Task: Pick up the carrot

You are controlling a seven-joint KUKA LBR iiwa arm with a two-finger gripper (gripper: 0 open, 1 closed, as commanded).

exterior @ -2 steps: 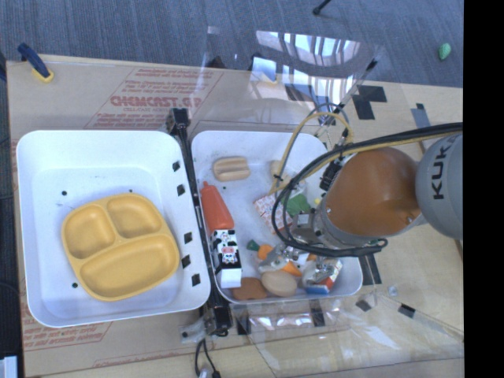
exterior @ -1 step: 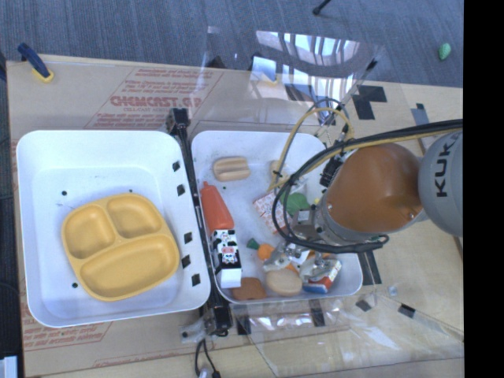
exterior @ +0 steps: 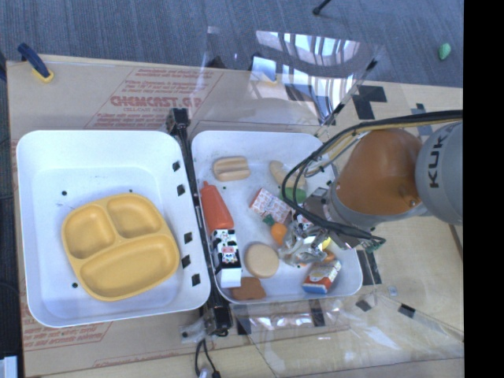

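1. A brown cookie [exterior: 249, 288] and a small carton [exterior: 321, 277] lie at the right bin's [exterior: 344, 146] near edge.
2. The gripper [exterior: 303, 239] hangs low among clutter; whether it is parted or closed cannot be told.
3. The carrot [exterior: 215, 206] lies along that bin's left wall, apart from the gripper.
4. The yellow tray [exterior: 118, 246] sits in the left bin [exterior: 47, 152].
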